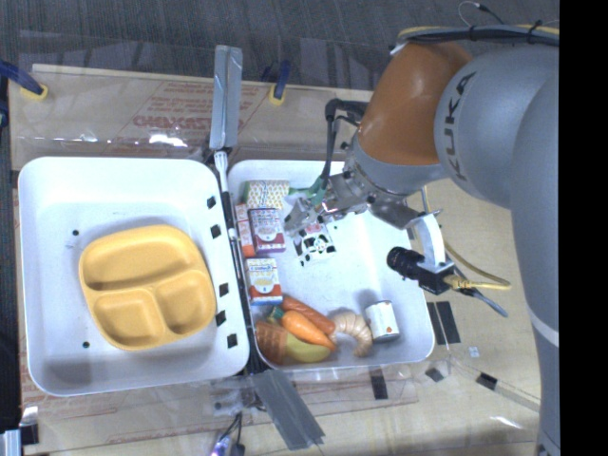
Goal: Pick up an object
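My gripper point(311, 218) hangs over the upper middle of the right bin point(408, 350), below the orange-banded wrist. Just under it lies a small black-and-white patterned item point(318, 245); whether they touch I cannot tell. Along the bin's left wall stand a pale green box point(267, 194), a dark red box point(266, 231) and a small orange-and-white box point(263, 278). At the front lie a carrot point(306, 325), a yellow-green fruit point(302, 351), a tan croissant-shaped piece point(355, 330) and a small white can point(383, 319).
The left bin point(47, 188) holds a yellow divided tray point(144, 283). A metal bar point(225, 103) rises between the bins at the back. A black fitting with cables point(418, 264) juts over the right bin's right rim. The arm's bulk covers the back right.
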Controlling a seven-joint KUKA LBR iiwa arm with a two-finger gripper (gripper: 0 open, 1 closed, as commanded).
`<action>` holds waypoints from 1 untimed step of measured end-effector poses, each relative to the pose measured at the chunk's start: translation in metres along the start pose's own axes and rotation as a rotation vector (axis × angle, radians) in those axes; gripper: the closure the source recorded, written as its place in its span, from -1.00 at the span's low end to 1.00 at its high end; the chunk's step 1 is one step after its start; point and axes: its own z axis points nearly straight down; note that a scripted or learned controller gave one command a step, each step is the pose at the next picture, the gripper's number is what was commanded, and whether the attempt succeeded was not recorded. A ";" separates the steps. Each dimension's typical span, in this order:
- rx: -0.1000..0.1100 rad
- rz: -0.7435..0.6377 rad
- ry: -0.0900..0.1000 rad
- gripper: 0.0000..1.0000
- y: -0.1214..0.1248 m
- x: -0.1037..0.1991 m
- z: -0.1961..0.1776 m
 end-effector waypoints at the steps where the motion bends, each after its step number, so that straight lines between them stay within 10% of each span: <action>1: -0.002 -0.164 -0.002 1.00 0.052 -0.037 -0.054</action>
